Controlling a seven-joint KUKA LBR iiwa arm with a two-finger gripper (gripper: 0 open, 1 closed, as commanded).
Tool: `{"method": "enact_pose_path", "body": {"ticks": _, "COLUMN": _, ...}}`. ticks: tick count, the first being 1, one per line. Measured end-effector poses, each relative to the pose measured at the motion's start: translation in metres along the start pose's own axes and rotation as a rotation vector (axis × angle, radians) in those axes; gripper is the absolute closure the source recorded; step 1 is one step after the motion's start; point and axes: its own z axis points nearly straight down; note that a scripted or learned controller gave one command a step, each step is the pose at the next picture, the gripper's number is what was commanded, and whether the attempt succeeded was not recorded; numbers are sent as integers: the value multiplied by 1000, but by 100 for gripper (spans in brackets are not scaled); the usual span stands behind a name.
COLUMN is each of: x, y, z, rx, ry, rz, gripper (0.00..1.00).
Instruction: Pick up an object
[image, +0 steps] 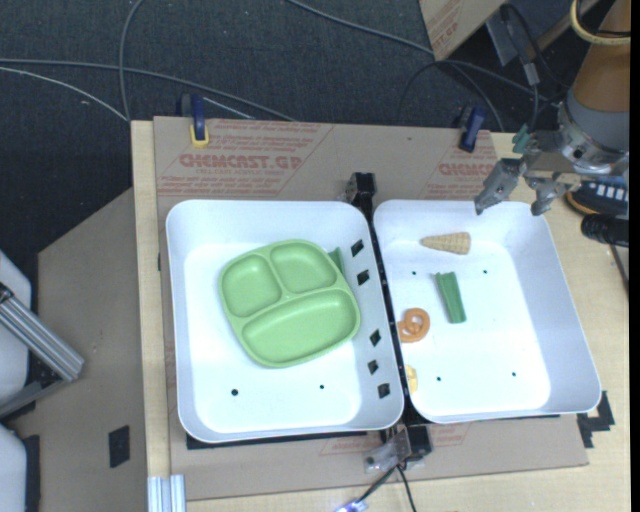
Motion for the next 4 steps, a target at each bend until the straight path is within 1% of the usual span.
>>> {"method": "enact_pose_path", "body": {"ticks": 1, "x": 0, "y": 2, "z": -6, "rx": -11, "ry": -2, "rz": -2, "gripper": 0}}
{"method": "enact_pose_path", "body": {"ticks": 2, "x": 3, "y": 12, "z": 49, "rx": -5, "ry": -1, "rz": -4, "gripper": 0}}
{"method": "enact_pose_path", "body": {"ticks": 3, "x": 2, "y": 13, "z": 91, "rx": -6, "ry": -1, "rz": -2, "gripper": 0}}
{"method": "enact_pose_path", "body": {"ticks": 4, "x": 0, "y": 13, "z": 155, "rx": -4, "ry": 0, "rz": -2, "gripper": 0}}
